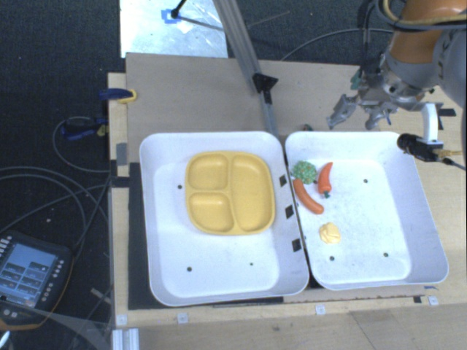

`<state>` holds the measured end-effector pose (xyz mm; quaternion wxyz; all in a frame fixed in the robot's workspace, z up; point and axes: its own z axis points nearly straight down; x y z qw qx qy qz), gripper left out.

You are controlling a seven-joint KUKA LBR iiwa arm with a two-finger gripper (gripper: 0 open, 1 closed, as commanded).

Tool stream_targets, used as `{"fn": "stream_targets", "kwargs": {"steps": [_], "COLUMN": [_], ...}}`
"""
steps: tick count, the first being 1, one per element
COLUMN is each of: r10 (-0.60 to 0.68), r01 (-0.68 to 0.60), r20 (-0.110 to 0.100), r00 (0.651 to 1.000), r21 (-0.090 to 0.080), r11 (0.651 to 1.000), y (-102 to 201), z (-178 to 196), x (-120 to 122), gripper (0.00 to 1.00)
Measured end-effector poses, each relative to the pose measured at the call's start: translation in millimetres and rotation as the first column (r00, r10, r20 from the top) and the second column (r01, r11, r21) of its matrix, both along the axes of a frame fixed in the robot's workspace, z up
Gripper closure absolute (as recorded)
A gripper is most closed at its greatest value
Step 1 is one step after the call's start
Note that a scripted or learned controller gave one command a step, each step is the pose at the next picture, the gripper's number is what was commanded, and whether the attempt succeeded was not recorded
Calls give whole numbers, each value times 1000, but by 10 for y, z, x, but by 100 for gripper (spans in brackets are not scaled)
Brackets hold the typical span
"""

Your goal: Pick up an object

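We see the tabletop (190,93), a tan board carrying two shallow white bins side by side. We take the yellow tray (230,193) as our landmark; it has three compartments and lies flat in the upper middle of the left bin (219,268). The right bin (387,224) sits just right of the tray's bin, their inner rims touching. The arm (427,28), grey with an orange band, enters from the upper right, well to the right of the tray and above it, beyond the far rim of the right bin. Its tool (361,117) hangs over the bare tabletop just past that rim, with both fingers spread apart and nothing between them. A grey pole (241,39) slants down from the top edge to the tabletop above the tray, ending close to the gap between the bins. Right of the tray, in the near left part of the right bin, lie four small things: a long orange-red sausage (308,197) nearest the tray, tilted; a red pepper (325,179) just right of it, standing roughly upright in the view; a green broccoli (304,171) touching the sausage's upper end; and a small yellow lump (330,232) below them, apart from the rest, level with the tray's lower edge.
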<state>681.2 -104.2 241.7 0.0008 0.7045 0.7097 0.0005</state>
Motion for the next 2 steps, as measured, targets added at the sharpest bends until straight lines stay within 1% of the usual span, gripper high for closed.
{"fn": "stream_targets", "kwargs": {"steps": [1, 2], "r10": [1, -5], "r01": [-1, 5], "r20": [0, -4], "r00": [1000, 1000], "r21": [-1, 0], "r11": [1000, 1000], "y": [-3, 1], "z": [1, -433], "x": [-1, -63], "gripper": [0, 0]}}
